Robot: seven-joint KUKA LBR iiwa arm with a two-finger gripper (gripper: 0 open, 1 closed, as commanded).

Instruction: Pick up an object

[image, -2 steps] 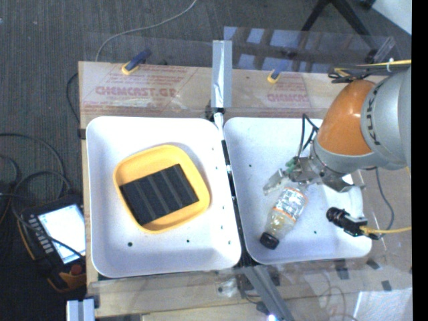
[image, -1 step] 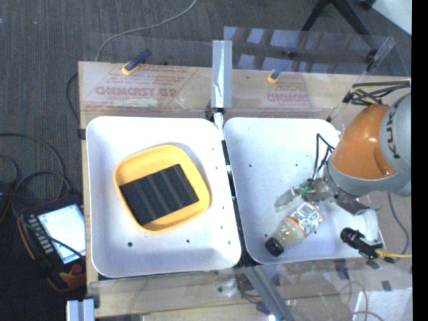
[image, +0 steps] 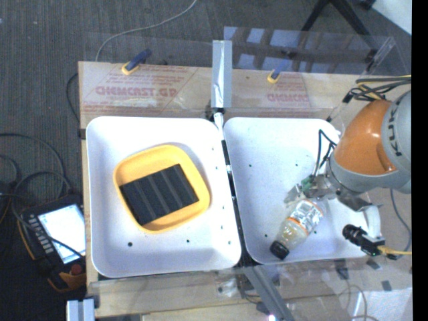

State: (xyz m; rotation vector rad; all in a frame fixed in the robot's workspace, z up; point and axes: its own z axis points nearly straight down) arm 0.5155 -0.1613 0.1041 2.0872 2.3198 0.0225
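Jaws: hidden under the orange band and grey wrist of the arm (image: 364, 146); cannot tell how they stand or whether anything is between them.
Gripper (image: 319, 191): low over the right bin (image: 267, 152), at the right side, just above the upper end of the bottle.
Bottle (image: 297, 225): lying on its side in the near right part of the right bin, slanted, its dark cap (image: 278, 249) toward the near edge and its wider end under the wrist.
Handling: looks like a small clear plastic bottle with a crinkled label; probably light, fairly stiff when capped, smooth and round, so apt to roll or slip from a pinch.
Where to hold: across the middle of the body, fingers either side of its long axis, not at the tapering neck.
Left bin (image: 100, 152): holds a yellow dish (image: 194, 172) with a dark ribbed block (image: 158, 192) lying in it, well apart from the arm.
Progress: contact with the bottle seems close, but a hold is not shown.
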